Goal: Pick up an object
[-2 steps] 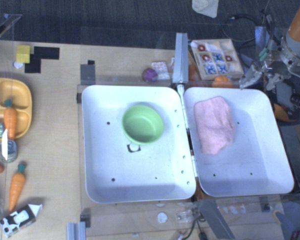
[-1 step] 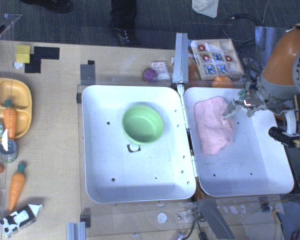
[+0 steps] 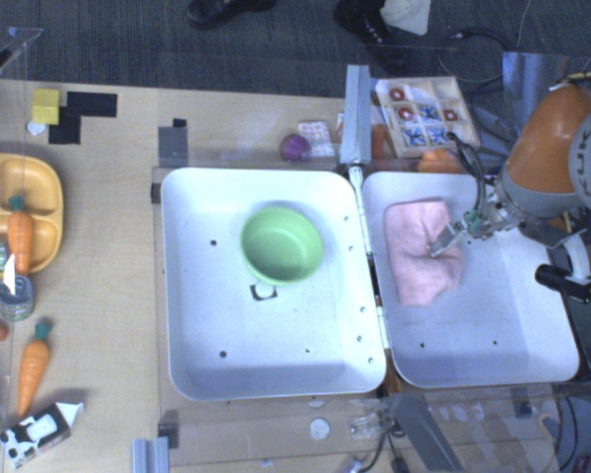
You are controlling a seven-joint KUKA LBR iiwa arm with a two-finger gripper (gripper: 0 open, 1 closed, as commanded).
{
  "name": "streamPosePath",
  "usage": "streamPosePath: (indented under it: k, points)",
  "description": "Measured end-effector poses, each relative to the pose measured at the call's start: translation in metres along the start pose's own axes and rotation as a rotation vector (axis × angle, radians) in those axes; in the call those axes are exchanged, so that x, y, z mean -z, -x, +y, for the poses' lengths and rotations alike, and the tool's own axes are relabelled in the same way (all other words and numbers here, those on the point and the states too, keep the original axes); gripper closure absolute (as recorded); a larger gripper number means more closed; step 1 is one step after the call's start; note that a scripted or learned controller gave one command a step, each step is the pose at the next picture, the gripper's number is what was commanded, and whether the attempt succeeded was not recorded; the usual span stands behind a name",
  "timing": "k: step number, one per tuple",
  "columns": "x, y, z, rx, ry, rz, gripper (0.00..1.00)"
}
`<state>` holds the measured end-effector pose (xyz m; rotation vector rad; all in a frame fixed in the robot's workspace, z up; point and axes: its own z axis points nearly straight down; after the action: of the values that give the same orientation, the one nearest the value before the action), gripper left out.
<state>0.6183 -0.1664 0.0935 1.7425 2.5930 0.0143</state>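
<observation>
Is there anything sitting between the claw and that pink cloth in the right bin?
Nothing visible stands in the way. The claw is already down at the pink cloth, its tips at the cloth's right side. The cloth is the one thing lying in the right bin. The green bowl sits apart in the left bin.

A single fixed camera is mounted above the bench (image 3: 98, 402) and looks down at a slant. Both white bins, the left bin (image 3: 207, 343) and the right bin (image 3: 502, 353), sit mid-frame at moderate range. The floor (image 3: 128, 28) runs along the top edge. The arm (image 3: 552, 156) enters from the right.
</observation>
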Motion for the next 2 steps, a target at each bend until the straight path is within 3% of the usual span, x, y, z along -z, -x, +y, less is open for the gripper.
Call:
streamPosePath:
  k: [1, 2]
  points:
    - [0.001, -0.017, -0.004, 0.120, 0.003, -0.004, 0.00]
    - [0.002, -0.036, -0.011, 0.155, 0.004, -0.005, 0.00]
